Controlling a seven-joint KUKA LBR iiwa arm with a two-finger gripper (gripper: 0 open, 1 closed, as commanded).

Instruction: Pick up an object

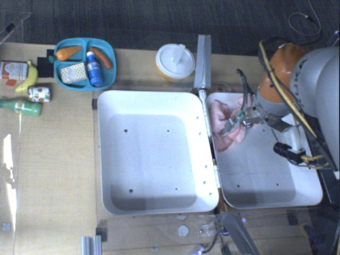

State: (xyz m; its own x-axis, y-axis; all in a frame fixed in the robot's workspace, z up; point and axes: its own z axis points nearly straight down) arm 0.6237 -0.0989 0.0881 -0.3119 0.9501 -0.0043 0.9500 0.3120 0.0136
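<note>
Softly crumpled pink cloth (223, 122) under metal claw (229, 127).

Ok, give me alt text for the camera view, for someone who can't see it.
A grey robot arm reaches from the right, its gripper down on a pink cloth at the left edge of the right bin. On the bench beyond the left bin sit a blue tray of toy food and a lidded cup.

A grey robot arm (313, 84) with an orange band reaches into the right white bin (265, 179). Its gripper (231, 125) rests on a crumpled pink cloth (223, 122) directly beneath it. Beside the gripper sits the left white bin (154, 153); farther beyond, a blue divided tray (109, 57) of toy food
</note>
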